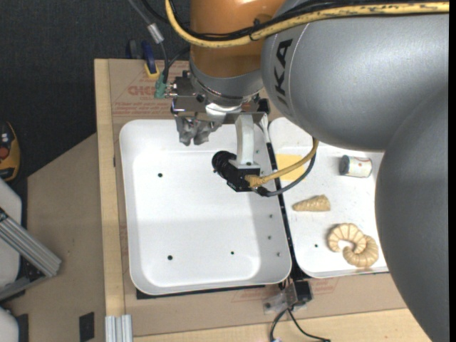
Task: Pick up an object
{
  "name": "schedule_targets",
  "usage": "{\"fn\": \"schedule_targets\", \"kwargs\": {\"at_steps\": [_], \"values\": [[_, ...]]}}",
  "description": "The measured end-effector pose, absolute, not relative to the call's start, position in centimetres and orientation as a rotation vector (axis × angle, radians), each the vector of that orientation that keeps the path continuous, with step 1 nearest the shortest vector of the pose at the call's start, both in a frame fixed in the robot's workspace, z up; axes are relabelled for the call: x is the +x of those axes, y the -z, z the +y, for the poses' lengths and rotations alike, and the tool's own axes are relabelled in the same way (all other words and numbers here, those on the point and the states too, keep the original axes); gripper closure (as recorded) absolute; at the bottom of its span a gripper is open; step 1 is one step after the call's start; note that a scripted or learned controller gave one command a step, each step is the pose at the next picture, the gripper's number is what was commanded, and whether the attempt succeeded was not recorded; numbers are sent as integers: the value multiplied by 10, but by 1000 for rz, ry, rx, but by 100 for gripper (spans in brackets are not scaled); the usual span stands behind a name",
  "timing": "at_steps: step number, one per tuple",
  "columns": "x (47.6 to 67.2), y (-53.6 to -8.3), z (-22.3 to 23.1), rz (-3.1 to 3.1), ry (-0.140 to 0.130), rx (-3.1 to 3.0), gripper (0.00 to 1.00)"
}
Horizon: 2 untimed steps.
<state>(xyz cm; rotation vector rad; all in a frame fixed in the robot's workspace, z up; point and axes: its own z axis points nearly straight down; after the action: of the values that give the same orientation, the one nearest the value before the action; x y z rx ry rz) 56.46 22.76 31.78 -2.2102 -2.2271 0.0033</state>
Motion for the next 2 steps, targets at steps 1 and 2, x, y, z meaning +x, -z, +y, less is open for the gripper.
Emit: {"fn": "schedule_targets", "kwargs": {"at_steps": [1,2], "values": [[544,-341,225,-2223,2,-2219,100],[510,-347,225,-2221,-4,-2217,100]]}}
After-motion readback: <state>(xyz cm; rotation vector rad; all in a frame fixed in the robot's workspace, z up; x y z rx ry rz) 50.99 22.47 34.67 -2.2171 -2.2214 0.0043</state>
